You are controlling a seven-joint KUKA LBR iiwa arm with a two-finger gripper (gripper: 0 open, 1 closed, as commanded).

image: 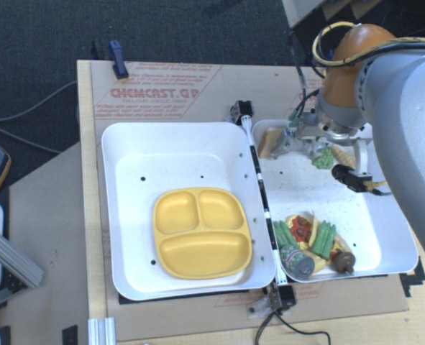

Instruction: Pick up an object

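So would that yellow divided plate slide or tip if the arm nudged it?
The yellow plate lies flat and wide in the left bin, so it would probably slide, not tip. It looks like light, stiff plastic. Its low rim may be hard to pinch.

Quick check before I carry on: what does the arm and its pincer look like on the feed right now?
The arm is a bulky, smooth, light grey casing with a rounded orange band above the wrist. A yellowish cable loops over the orange section. Below it sits a grey metal wrist and the pincer, a compact metallic unit with dark parts and thin wires running alongside.
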